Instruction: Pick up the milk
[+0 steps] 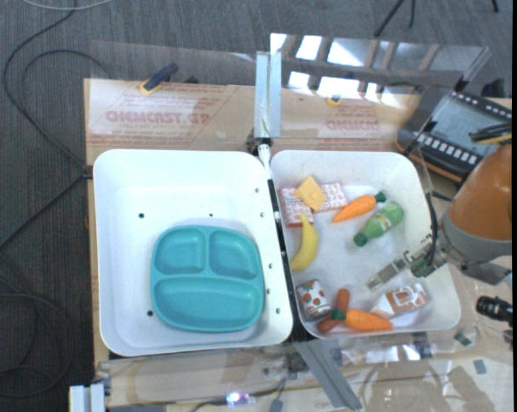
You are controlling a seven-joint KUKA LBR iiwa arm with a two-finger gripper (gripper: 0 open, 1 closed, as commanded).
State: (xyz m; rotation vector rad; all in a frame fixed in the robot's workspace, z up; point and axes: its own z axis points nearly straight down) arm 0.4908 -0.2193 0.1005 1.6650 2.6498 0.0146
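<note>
The milk (402,299) is a small white carton with an orange-brown label. It lies on its side near the front right corner of the right bin (430,197). My gripper (391,272) hangs just above and slightly behind the carton, reaching in from the right below the orange wrist band (490,197). Nothing shows held in the gripper, and the carton rests on the bin floor.
The right bin also holds a carrot (362,319) beside the milk, a small white and red can (313,299), a banana (307,244), a green bottle (380,223), another carrot (358,207), a cheese wedge (310,193) and a red box (332,196). A teal divided plate (209,279) sits in the left bin.
</note>
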